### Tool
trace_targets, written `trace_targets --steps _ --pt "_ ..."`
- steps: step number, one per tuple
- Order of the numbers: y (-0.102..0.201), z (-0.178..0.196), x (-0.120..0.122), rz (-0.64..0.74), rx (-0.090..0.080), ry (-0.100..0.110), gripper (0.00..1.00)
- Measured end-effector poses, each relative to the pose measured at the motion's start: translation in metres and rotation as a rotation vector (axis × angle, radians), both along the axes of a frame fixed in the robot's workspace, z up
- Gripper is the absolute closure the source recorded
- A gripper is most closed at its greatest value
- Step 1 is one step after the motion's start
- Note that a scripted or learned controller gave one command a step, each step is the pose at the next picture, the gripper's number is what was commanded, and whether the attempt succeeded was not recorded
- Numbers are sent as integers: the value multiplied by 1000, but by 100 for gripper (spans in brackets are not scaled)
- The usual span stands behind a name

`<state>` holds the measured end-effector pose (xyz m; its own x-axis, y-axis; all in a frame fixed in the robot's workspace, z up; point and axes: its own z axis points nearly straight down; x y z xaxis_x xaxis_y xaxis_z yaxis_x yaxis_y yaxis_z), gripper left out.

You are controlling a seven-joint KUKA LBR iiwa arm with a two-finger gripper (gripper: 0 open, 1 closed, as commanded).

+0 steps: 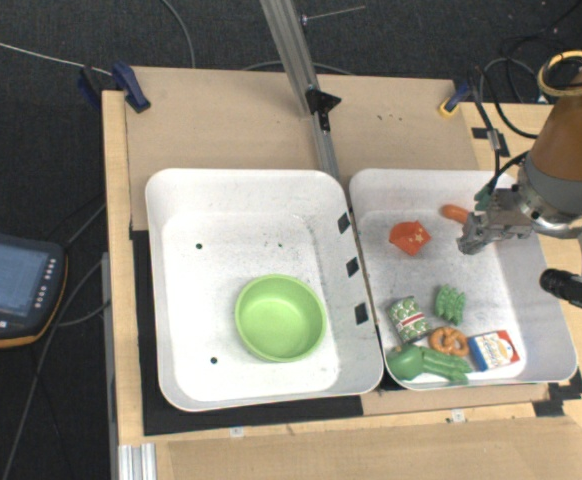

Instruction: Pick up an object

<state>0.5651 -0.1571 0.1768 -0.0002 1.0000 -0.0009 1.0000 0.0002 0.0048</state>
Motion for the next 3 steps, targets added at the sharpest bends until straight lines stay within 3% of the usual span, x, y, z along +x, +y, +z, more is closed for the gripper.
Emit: trace_targets --steps 2,3 --pt "-1 74 6 0 0 1 100" --pt "58 64 -1 5 2 4 100"
